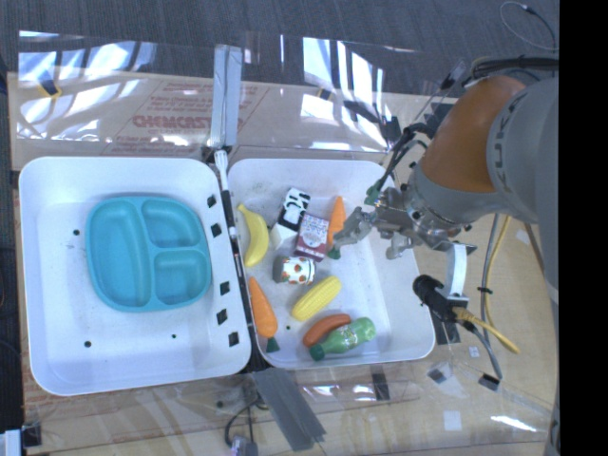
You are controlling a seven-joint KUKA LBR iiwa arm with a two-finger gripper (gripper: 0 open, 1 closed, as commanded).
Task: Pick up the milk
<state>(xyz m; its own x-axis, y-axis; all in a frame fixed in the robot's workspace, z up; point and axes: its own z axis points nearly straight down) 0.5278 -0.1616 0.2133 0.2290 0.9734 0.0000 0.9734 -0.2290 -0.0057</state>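
— Where is the tool (353,228) seen?
— It is seen over the right bin (404,335), at the end of the grey arm (494,150) reaching in from the right. Whether it is spread or closed cannot be told; nothing is seen gripped in it.

— What is found nearest to it?
— A carrot (336,218) is found just beside its tip, and the milk carton (313,235), dark red and white, lies touching that carrot's left side.

— And farther out?
— A black-and-white cow toy (294,207) is placed above the milk carton, a banana (255,237) to its left, and a small round jar (295,270) below. A corn cob (316,297), a second carrot (263,309), a sausage (326,328) and a green bottle (344,338) are spread toward the near edge. In the left bin (47,255) a blue divided tray (149,252) is laid.
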